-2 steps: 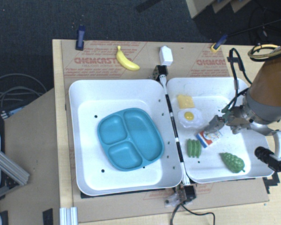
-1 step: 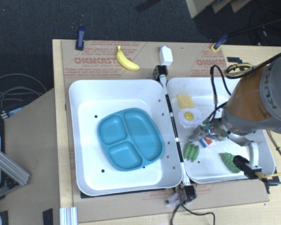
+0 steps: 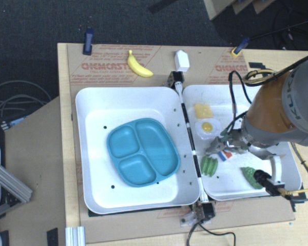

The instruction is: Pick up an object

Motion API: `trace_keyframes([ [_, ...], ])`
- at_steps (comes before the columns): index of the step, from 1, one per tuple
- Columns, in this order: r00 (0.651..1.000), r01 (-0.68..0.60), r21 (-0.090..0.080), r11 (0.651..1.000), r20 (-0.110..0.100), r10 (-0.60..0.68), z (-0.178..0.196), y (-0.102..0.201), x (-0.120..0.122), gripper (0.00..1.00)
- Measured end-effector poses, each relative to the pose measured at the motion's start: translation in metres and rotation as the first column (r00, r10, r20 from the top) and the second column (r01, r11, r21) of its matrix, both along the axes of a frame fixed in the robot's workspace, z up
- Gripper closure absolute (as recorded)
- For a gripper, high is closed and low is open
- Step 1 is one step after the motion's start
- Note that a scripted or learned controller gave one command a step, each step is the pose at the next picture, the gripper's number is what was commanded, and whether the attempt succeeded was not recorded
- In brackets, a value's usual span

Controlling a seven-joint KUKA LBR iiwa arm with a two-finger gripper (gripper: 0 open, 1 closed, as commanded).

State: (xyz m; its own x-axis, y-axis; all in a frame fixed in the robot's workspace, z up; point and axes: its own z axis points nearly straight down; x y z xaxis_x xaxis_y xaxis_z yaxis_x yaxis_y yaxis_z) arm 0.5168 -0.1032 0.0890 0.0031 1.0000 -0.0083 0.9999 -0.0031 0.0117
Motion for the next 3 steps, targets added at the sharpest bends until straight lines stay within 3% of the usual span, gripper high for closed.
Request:
trace_keyframes([
  [1,1.000,0.000,-0.001,1.000,0.003,0.000,0.000,0.002,-0.001,0.00],
  [2,1.000,-0.001,0.007,1.000,-0.008,0.001,-0.003,0.009,-0.018,0.00],
  [3,1.000,-0.004,0.008,1.000,-0.010,0.004,-0.004,0.011,0.040,0.00],
])
